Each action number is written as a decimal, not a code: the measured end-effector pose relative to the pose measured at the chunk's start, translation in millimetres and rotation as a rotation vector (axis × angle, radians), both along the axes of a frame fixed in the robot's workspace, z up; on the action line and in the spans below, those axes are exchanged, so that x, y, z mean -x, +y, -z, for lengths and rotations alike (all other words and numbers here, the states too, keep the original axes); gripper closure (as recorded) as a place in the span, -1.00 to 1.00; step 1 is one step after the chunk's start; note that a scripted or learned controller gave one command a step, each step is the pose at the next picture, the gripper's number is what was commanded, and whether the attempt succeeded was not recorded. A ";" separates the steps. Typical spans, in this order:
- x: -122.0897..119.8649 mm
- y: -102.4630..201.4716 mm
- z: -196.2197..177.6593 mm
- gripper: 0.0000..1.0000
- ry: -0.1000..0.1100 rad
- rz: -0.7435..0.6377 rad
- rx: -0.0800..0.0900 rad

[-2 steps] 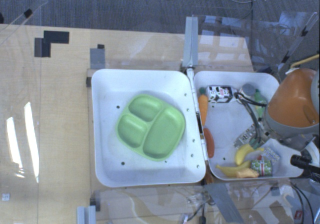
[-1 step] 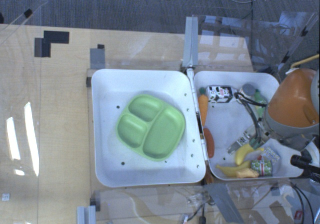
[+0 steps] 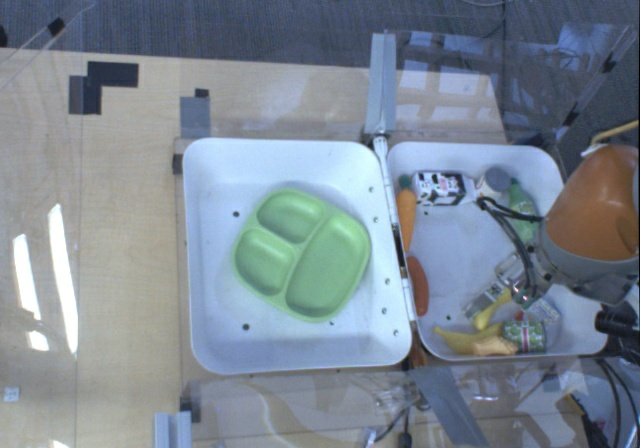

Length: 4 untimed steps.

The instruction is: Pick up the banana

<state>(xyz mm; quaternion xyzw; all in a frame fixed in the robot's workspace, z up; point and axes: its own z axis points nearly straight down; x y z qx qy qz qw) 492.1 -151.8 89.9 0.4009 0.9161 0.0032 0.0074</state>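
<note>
The yellow banana (image 3: 468,340) lies along the near wall of the right bin (image 3: 455,241). A second yellow piece (image 3: 489,312) slants up from it towards the gripper. My gripper (image 3: 506,288) hangs low in the near right part of that bin, just above and to the right of the banana, its tip close to the slanting yellow piece. The arm's orange band (image 3: 598,214) bulks over the bin's right wall and hides what lies below it.
In the right bin are a carrot (image 3: 405,212) and a red sausage (image 3: 417,286) along the left wall, a black-and-white carton (image 3: 438,186) and a green bottle (image 3: 520,199) at the back, and a small can (image 3: 526,334) beside the banana. The left bin (image 3: 210,236) holds a green divided plate (image 3: 300,254).
</note>
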 end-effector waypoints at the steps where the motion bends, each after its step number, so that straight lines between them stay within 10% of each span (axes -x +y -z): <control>1: -3.8 0.0 -13.1 1.00 -0.009 0.001 0.001; 2: -6.8 0.6 -24.7 1.00 -0.018 0.002 0.002; 3: -6.8 0.6 -24.6 -1.00 -0.017 0.002 0.002; 4: -16.2 23.7 -17.9 -1.00 0.009 -0.116 0.002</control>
